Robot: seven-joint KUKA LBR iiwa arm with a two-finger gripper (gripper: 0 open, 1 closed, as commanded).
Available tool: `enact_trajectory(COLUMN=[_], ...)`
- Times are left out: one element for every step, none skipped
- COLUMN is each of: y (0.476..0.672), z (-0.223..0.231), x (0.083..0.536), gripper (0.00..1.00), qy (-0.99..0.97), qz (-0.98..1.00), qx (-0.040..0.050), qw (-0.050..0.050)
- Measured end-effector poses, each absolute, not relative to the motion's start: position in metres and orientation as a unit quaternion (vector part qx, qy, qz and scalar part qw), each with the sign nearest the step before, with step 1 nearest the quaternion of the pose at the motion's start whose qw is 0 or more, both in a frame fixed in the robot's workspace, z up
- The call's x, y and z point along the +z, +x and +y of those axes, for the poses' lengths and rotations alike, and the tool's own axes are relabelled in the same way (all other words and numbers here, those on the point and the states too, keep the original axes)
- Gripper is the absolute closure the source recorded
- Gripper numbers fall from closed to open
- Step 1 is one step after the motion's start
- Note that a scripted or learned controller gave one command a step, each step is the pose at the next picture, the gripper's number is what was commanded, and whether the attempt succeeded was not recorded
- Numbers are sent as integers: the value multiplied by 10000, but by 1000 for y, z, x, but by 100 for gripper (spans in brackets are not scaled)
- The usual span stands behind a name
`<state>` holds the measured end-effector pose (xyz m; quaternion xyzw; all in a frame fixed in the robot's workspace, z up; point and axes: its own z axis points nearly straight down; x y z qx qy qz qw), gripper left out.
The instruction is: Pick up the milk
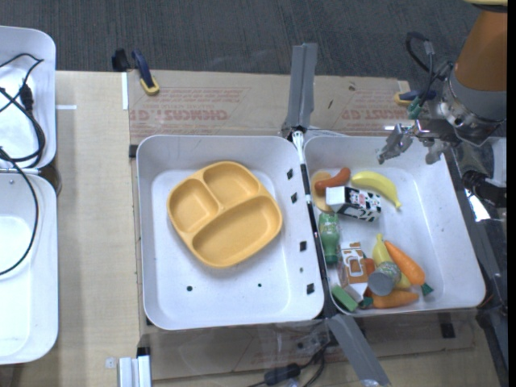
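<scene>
- The grey arm with its glossy orange band [484,43] enters at the upper right of the frame, its gripper [411,139] hanging over the top edge of the right bin [451,216].
- Whether the metal claw stands apart or together cannot be told from this slant; nothing shows between its tips.
- The milk [357,203], a small boxy carton in white with black cow patches, lies on its side in the upper left part of the right bin, below and left of the gripper and apart from it.
- A smooth curved yellow banana [379,187] lies just above and right of the carton, touching or nearly touching it; a reddish sausage shape [332,178] rests just up and left.
- A green bottle [329,234] lies below the carton along the bin's left wall.
- Lower in the same bin sits a crowded heap: an orange carrot [403,263], a dull grey can [384,280], a white-and-orange carton [352,263] and a flat green piece [347,298].
- The left bin [161,289], shallow and matte white with rounded corners, holds a yellow plastic plate [224,213] moulded into three compartments, set at a tilt to the frame.
- Both bins sit on printed brown cardboard [210,103] over a pale wooden bench [89,216]; black cables [20,111] loop across white shapes at the left edge.
</scene>
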<state>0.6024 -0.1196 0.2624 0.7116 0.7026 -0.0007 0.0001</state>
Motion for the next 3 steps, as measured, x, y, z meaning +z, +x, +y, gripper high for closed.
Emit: enact_trajectory(y=[588, 582, 562], z=[-158, -105, -118], x=[321, 212, 91], gripper=[0, 0, 0], qy=[7525, 6583, 7020], qz=[6586, 7527, 7122], qx=[-11, -9, -8], qw=[3, -9, -6])
